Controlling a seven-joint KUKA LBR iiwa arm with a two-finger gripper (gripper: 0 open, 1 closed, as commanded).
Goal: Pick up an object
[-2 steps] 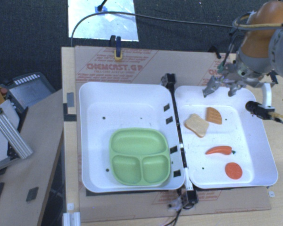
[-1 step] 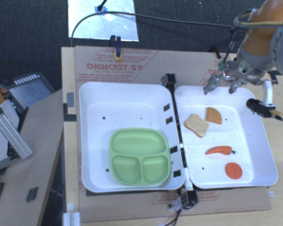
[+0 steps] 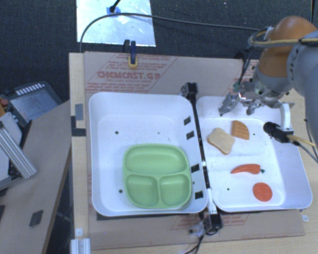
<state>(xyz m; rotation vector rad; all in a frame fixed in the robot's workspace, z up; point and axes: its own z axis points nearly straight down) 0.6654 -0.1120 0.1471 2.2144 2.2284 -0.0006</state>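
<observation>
In the right bin (image 3: pixel 291 163) lie a slice of bread (image 3: pixel 221 140), an orange wedge-shaped piece (image 3: pixel 240 129), a red chili pepper (image 3: pixel 246 169) and a red round slice (image 3: pixel 263 191). My gripper (image 3: pixel 238 106) hangs over the far edge of that bin, above and behind the bread and the orange piece. Its two fingers stand apart with nothing between them. The grey arm with its orange band comes in from the upper right.
A green three-compartment plate (image 3: pixel 157 174) sits in the left bin (image 3: pixel 103 142) toward its front. A black divider with clips (image 3: pixel 196 142) runs between the bins. A black cylindrical part (image 3: pixel 275 131) juts over the right bin's right side.
</observation>
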